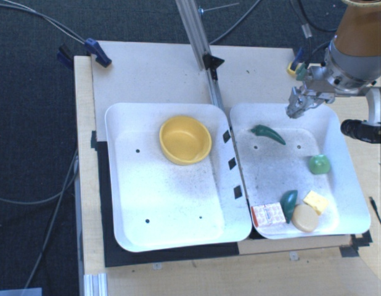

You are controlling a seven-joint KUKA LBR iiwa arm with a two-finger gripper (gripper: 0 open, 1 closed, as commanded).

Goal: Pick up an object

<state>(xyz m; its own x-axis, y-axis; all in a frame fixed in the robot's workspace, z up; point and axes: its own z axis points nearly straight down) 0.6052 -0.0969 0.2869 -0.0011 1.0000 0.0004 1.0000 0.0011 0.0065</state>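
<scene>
A: Red-and-white packet (268, 214), tan disc (305, 218), yellow block (315, 201), teal piece (289, 198), all bunched at near rim of right bin (357, 184), far below the claw (296, 108). Tight spot, walls on two sides.

B: Claw state?

A: Can't tell, nothing seen betw. it. Hangs over bin's far rim.

B: Easiest pick?

A: Prob. dark green pepper (268, 134), just below-left of claw, open floor around. Green ball (319, 164) sits near side wall. Yellow bowl (185, 139) in left bin (126, 184), well apart.

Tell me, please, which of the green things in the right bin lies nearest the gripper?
The long dark green pepper, lying just below-left of the gripper. The pale green ball and the teal piece lie farther down the right bin.
</scene>
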